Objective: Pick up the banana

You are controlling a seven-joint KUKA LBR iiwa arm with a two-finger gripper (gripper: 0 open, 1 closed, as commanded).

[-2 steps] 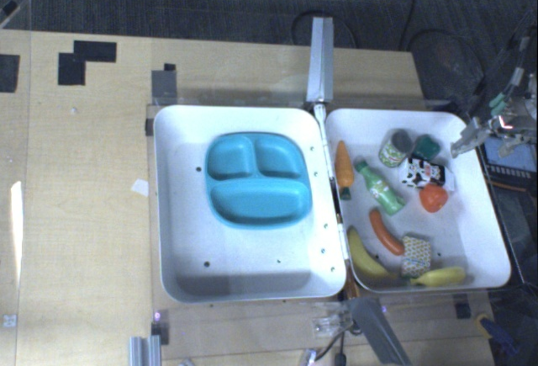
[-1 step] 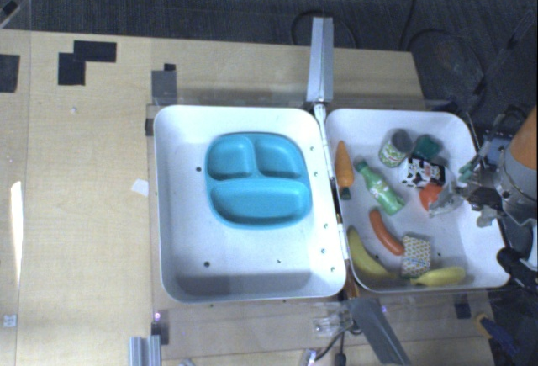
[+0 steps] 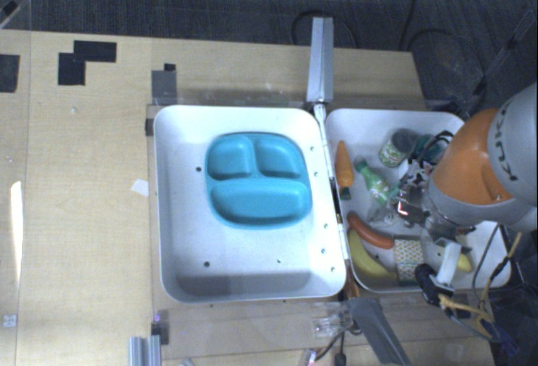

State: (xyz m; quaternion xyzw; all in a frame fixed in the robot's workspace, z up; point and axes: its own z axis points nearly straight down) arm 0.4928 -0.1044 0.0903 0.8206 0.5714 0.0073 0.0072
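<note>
The yellow banana lies in the near-left corner of the right bin, curved along the bin's front wall. A red sausage rests just above it, touching or almost touching. My gripper hangs over the middle of the right bin, below the orange band of the arm. It sits to the right of and a little beyond the banana, apart from it. The arm's body hides much of the gripper.
In the right bin there are also an orange carrot along the left wall, a green bottle, a small can and a patterned square piece. The left bin holds a blue divided plate.
</note>
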